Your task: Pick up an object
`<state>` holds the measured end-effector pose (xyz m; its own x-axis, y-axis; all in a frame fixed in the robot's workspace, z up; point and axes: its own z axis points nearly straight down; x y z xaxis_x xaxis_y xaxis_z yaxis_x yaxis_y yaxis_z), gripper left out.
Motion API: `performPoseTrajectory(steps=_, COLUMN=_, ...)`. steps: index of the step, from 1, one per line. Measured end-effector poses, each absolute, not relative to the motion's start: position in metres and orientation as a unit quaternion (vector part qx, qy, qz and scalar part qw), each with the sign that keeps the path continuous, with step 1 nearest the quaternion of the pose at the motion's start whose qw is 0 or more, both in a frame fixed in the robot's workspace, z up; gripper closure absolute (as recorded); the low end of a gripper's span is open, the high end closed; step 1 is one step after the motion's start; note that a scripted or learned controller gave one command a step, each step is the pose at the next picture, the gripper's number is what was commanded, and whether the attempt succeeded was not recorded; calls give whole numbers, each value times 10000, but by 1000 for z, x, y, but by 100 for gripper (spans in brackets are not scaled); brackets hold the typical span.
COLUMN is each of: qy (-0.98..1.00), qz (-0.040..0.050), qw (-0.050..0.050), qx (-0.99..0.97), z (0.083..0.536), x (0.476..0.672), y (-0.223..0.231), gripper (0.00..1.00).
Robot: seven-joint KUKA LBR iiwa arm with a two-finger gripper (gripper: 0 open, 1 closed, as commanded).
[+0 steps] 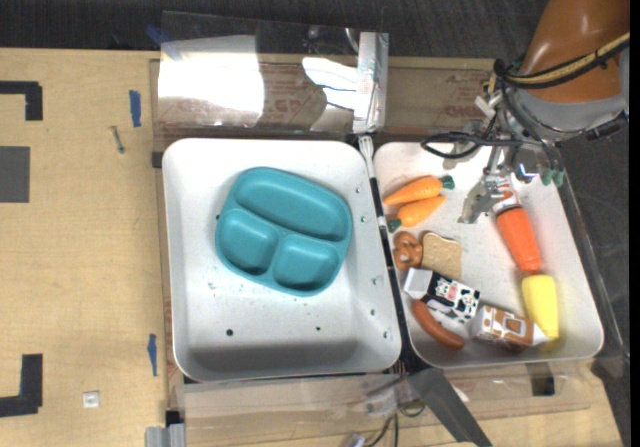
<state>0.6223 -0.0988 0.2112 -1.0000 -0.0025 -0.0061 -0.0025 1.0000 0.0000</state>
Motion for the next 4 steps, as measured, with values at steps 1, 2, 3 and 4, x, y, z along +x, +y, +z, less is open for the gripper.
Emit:
performPoseTrajectory(steps=1, qy=9985, qz=-8, qw=168, qx=515, z=116, x=549, y=-113, gripper=0)
performPoseTrajectory(steps=2, qy=9932, qz=-2, qw=393, qx=1094, z=112, x=510, y=-123, gripper=0)
performPoseTrajectory(steps=3, qy=9952, qz=-4, qw=61, qx=981, z=147, x=587, y=-158, gripper=0)
performPoseTrajectory(steps=4, qy=9846, qz=0, qw=45, qx=1747, z=88, x=549, y=-202, gripper=0)
